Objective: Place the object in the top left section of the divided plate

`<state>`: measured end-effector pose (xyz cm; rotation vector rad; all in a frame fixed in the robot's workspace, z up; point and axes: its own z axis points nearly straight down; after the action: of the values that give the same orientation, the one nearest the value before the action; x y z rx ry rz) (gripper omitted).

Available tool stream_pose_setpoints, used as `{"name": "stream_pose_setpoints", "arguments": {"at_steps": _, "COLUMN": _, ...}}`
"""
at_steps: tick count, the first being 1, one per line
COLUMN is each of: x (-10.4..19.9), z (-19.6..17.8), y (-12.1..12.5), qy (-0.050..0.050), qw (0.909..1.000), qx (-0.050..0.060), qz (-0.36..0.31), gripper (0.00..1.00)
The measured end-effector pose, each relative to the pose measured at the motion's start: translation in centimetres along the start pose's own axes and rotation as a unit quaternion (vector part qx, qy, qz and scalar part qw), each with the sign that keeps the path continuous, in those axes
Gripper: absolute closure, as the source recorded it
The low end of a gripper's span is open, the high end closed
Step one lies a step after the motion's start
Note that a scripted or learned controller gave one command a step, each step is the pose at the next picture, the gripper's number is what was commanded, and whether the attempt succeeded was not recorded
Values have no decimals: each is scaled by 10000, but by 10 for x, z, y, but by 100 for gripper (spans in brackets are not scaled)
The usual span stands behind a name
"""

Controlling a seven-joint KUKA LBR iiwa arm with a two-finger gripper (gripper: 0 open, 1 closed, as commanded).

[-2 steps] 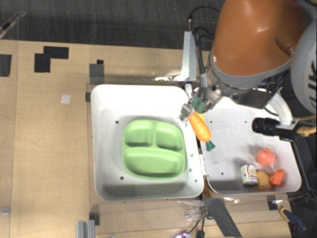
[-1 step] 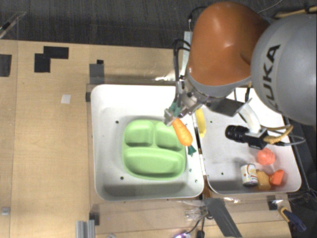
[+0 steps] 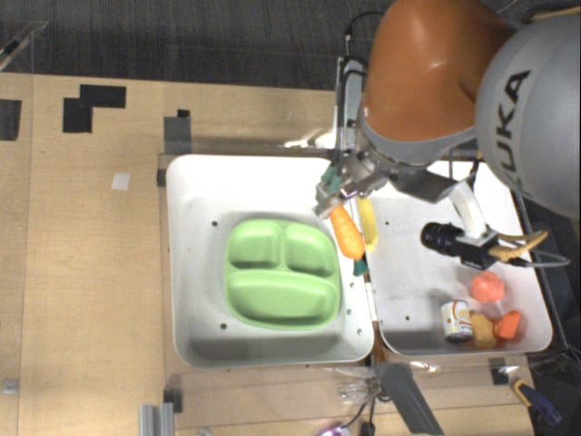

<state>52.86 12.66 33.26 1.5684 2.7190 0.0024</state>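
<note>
The tool point(image 3: 342, 189) hangs over the seam between the two bins, clenched on the upper end of an orange carrot point(image 3: 345, 230). The carrot dangles below it, tapered and smooth like moulded plastic, with its green stub pointing down and to the right, just over the shared rim. A yellow, elongated piece point(image 3: 368, 221) sits right beside the carrot on its right (whether it touches the carrot I cannot tell).

The relation that matters is that the top left section point(image 3: 254, 243) of the green plate point(image 3: 281, 275) lies to the left of the carrot in this view and slightly lower, with the top right section between them. The carrot's long axis runs nearly straight down the picture, so it would probably fit the small rounded pocket only at an angle.

The plate is matte, with soft raised ridges splitting it into two small upper wells and one wide lower one. It rests on the floor of the left bin point(image 3: 186, 243). The right bin point(image 3: 408, 330) holds a pinkish ball point(image 3: 488, 286), a small can point(image 3: 457, 319) and an orange lump point(image 3: 510, 323). The desk point(image 3: 82, 289) is pale wood.
</note>
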Motion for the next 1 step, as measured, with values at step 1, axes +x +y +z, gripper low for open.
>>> {"name": "stream_pose_setpoints", "arguments": {"at_steps": 1, "x": 2, "z": -11, "y": -45, "qy": -2, "qw": 9992, "qx": -3, "qz": -407, "gripper": 100}}
